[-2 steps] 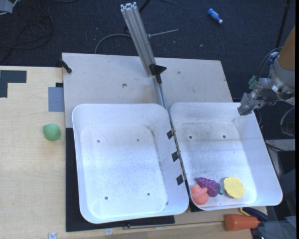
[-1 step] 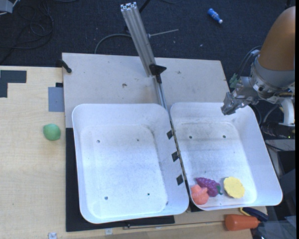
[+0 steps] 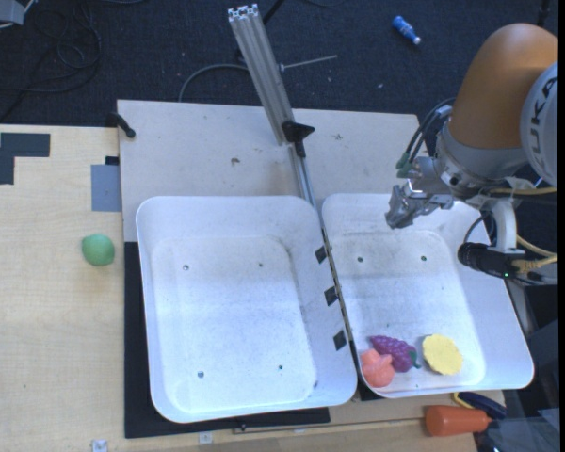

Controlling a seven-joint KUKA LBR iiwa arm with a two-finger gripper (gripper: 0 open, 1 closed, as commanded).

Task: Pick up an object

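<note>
Progress: early, nothing lifted as far as the frame shows. Going left to right. Green ball (image 3: 98,250) sits on the wooden bench top at left-centre of the frame, well apart from both bins and not a likely target. Left bin (image 3: 169,217) fills the lower middle, white floor speckled with dark flecks, no objects seen inside. Grey aluminium rail (image 3: 264,73) slants down from top centre to the seam between the bins. Right bin (image 3: 490,342) sits lower right; the candidates are bunched in its near corner at the bottom of the frame: orange-red toy (image 3: 378,369) touching the purple grape bunch (image 3: 393,348), then the yellow round piece (image 3: 443,354) just beside the grapes. Orange object (image 3: 457,420) lies outside the bin, below its front rim at bottom right. Gripper (image 3: 404,207) hangs over the far, upper part of the right bin, right of centre in the frame, well apart from the toy cluster. Whether it is spread or closed I cannot tell, it reads as a dark blurred lump; nothing is seen in it. Arm with its orange band enters from the upper right.

Done: arm is over the correct bin. Left: travel toward the near corner, descend on one toy, close, lift. Tight clustering against the bin wall could spoil a clean grab.
</note>
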